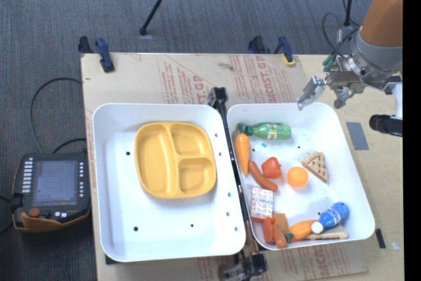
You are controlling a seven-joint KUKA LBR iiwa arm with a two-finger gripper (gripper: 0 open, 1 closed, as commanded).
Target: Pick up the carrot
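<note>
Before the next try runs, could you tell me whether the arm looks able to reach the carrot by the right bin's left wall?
Probably yes: the carrot lies uncovered, though the bin wall crowds one side.

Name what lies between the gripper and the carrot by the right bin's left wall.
In the camera view, the green bottle lies between the gripper and the carrot, with bare white bin floor besides.

Two white bins [118, 135], one yellow plate [175, 159], two carrots [243, 152].
</note>
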